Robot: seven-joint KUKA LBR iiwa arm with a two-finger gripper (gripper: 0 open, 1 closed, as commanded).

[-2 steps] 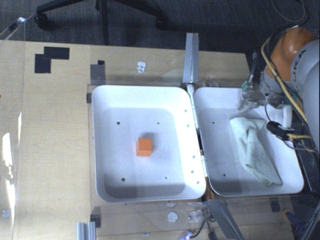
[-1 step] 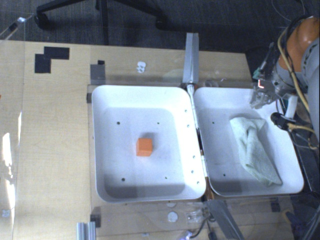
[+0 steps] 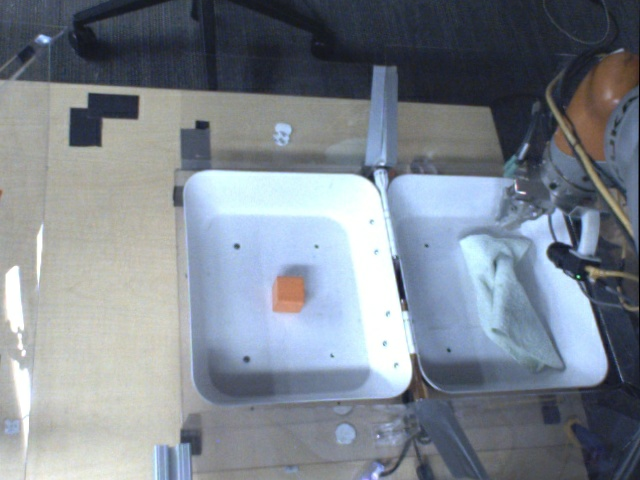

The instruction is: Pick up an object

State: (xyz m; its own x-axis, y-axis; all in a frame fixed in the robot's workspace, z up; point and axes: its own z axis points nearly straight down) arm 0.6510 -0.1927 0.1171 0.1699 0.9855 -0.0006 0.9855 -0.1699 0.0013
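A small orange cube (image 3: pixel 289 294) lies near the middle of the left white bin (image 3: pixel 215 208). A crumpled pale grey cloth (image 3: pixel 508 300) lies in the right white bin (image 3: pixel 430 218), stretching from its upper middle down to its lower right corner. My gripper (image 3: pixel 518 213) sits at the far right end of the right bin, directly over the cloth's upper end and touching or nearly touching it. The grey arm with its orange band (image 3: pixel 600 98) comes in from the upper right.
A metal post (image 3: pixel 382 118) stands behind the seam between the two bins. Cables (image 3: pixel 585 258) hang along the arm at the right bin's far edge. Light wooden bench top (image 3: pixel 100 268) lies to the left of the bins.
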